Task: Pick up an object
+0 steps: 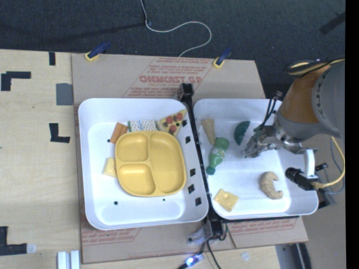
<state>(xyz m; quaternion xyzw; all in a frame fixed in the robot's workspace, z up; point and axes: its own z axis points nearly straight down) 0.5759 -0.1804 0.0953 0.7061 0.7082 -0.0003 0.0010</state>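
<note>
Bench: two white bins (90, 150), cardboard beneath.
Gripper (253, 148): low in right bin; grip state unclear.
Nearest: green leaf (241, 131), just beside.
Tip: centre over one object, away from walls.

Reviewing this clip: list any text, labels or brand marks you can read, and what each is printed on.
Red printed line on the brown cardboard sheet under the two bins: too blurred to read with any certainty.
Fainter red lines above and below it: illegible.
Black angular marks on the pale wooden bench: shapes, not letters.
</note>
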